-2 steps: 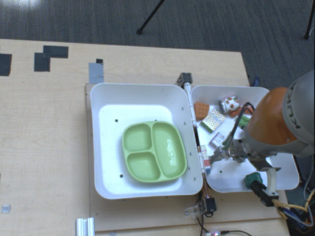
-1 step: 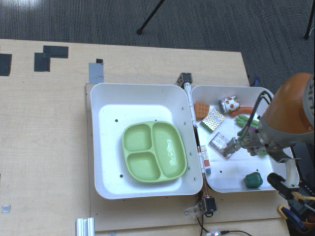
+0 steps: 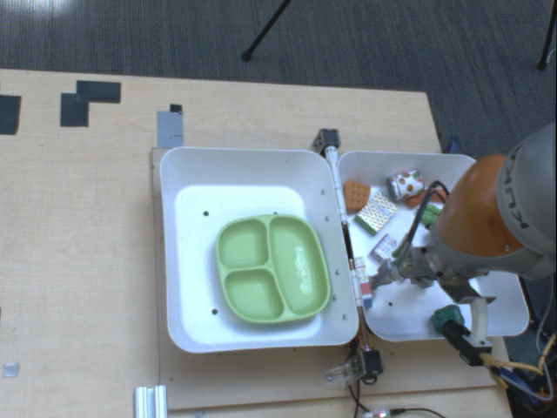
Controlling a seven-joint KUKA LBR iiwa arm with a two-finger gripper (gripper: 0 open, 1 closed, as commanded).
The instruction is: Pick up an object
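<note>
Two bins are set side by side on the tabletop (image 3: 87, 233): a divided plate (image 3: 272, 269) in the left bin (image 3: 187, 181); small items clustered at 11 o'clock in the right bin (image 3: 505, 316).

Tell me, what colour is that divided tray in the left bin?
The tray is pale green, plain and unpatterned, seen clearly in the camera view.
</note>
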